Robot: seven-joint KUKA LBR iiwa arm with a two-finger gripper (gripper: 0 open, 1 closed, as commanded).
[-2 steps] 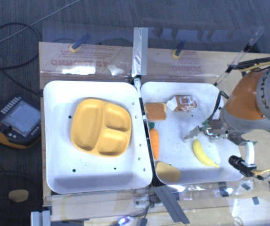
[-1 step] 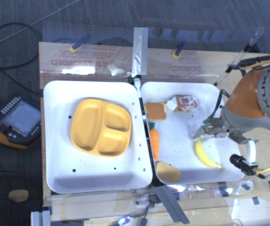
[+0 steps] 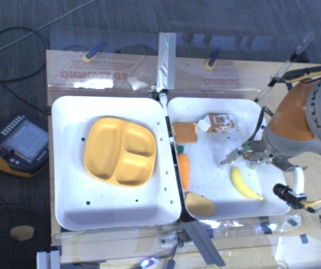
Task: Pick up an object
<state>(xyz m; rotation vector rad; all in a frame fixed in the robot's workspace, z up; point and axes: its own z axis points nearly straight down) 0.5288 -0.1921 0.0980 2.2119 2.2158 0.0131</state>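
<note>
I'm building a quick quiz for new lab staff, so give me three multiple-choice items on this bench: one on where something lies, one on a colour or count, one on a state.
1. Where does the yellow divided tray lie?
A. left bin
B. right bin
C. on the floor

2. What colour is the banana?
A. green
B. yellow
C. brown

3. How does the banana stand relative to the gripper?
A. clamped between its fingers
B. lying on the bin floor, below the gripper in the picture
C. resting on the tray

Answers: 1 A, the tray sits in the left bin. 2 B, its skin is plain yellow. 3 B, it lies on the floor of the right bin, apart from the gripper.
</note>
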